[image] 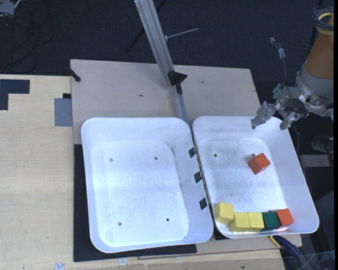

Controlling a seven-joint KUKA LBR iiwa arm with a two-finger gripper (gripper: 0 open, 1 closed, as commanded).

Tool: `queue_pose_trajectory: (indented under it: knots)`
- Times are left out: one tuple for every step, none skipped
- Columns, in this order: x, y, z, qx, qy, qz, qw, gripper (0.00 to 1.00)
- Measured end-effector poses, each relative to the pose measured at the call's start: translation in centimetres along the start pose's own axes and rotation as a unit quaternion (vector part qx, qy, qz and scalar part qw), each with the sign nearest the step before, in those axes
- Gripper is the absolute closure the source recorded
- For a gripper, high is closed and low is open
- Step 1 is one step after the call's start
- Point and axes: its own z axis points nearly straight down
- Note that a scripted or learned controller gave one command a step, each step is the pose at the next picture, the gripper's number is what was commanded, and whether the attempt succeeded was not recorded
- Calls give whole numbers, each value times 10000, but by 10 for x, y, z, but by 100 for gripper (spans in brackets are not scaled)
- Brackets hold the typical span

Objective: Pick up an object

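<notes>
Overhead, the camera view lists a counter (34, 167) of pale wood bearing two shallow white bins side by side. Left bin (101, 134): white floor with a few small dark dots, nothing lying in it. Right bin (304, 198): one orange-red block (259, 163), tilted, lying alone on the floor toward the far right part, apart from the others. Along the near wall of the same bin, a row of blocks touching or nearly touching: yellow block (224, 211) at the left end, a second yellow block (249, 221) beside it, a green block (270, 220) next, and an orange block (284, 216) at the right end. Arm (321, 55): grey with an orange band, entering from the right, above and beyond the right bin's far right corner. Claw (276, 116): two fingers spread apart, nothing between them, poised over the far rim of the right bin, well apart from the lone orange-red block and farther still from the row. Other items: a slanted metal rail (158, 44) rising behind the bins; three small black clips (197, 176) along the seam where the bins meet; dark floor with cables beyond the counter.
</notes>
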Motion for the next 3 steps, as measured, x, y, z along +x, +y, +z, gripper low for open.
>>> queue_pose_trajectory:
  knots:
    - [48,18,136,32,13,16,10000,0]
    - [36,-2,-16,-48,-9,49,10000,0]
    - [-39,-49,46,31,-4,74,10000,0]
